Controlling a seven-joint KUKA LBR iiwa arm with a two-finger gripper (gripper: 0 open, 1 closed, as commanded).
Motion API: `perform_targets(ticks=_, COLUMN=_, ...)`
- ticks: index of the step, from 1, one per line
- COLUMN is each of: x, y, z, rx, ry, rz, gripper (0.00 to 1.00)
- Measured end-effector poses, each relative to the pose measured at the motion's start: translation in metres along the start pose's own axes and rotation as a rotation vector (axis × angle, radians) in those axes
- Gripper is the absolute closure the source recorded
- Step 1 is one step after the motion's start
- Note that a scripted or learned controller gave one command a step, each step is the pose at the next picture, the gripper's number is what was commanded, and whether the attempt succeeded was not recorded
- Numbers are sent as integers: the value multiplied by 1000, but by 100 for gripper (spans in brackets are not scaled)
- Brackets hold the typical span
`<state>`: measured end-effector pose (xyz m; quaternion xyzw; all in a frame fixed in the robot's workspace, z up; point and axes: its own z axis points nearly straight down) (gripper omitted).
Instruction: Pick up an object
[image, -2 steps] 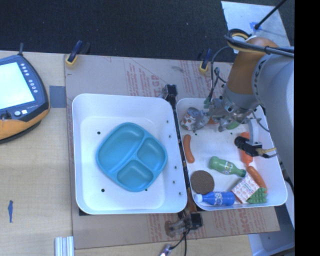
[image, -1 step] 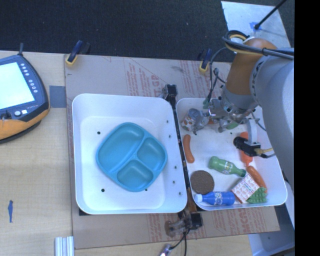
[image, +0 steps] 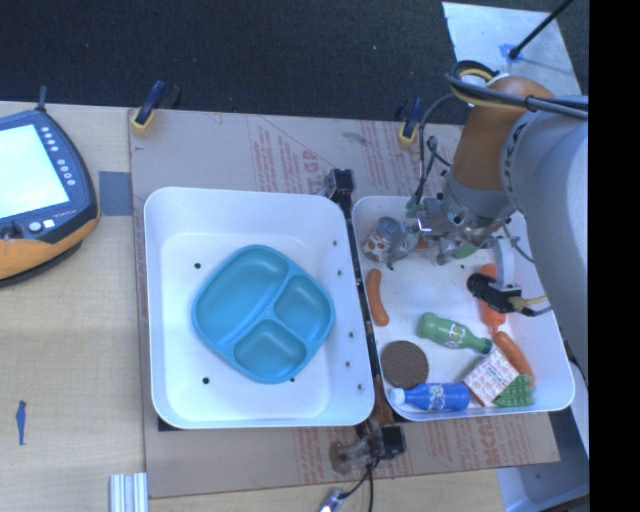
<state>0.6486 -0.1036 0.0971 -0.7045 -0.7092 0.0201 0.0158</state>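
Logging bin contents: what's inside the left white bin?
Inside the left bin: one blue divided plate, tilted diagonally, its three compartments bare. The bin floor under the plate is covered, so anything beneath it can't be seen.

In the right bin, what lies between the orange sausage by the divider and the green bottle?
Bare white bin floor in the camera view; the orange toy sausage and green plastic bottle have nothing between them.

gripper (image: 432, 232) low in right bin (image: 560, 395) (beside green bottle (image: 453, 333)); blue plate (image: 263, 313) left.
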Motion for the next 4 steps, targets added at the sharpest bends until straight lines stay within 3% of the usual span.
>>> perform_targets(ticks=1, x=-3, y=0, z=0, rx=-1, ry=2, rz=1, gripper=0)
perform_targets(ticks=2, x=-2, y=2, z=-8, rx=-18, ry=1, rz=0, gripper=100)
perform_targets(ticks=3, x=-4, y=2, z=-8, rx=-17, ry=-4, rz=1, gripper=0)
perform_targets(ticks=4, x=-4, y=2, z=-19, rx=-16, ry=-2, rz=-2, gripper=100)
